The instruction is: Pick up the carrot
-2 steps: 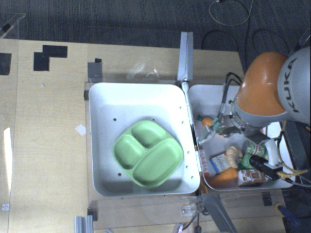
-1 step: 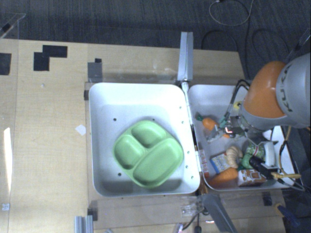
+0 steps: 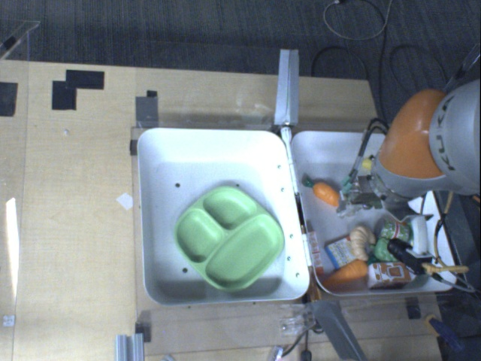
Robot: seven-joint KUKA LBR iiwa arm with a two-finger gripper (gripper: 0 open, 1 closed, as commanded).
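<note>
A small orange carrot (image 3: 325,194) with a green top lies in the left part of the right bin (image 3: 323,147), near the wall between the bins. My gripper (image 3: 353,196) hangs just to the right of it, low over the bin floor, at the end of the grey arm with its orange band (image 3: 409,145). Nothing of the carrot is hidden by the gripper, and the two look close but apart.
The left bin (image 3: 161,201) holds a green divided plate (image 3: 229,237). In the right bin's front lie a larger orange item (image 3: 347,274), a garlic bulb (image 3: 361,237), a brown carton (image 3: 388,275) and green packets (image 3: 396,232). A metal post (image 3: 286,89) stands behind the bins.
</note>
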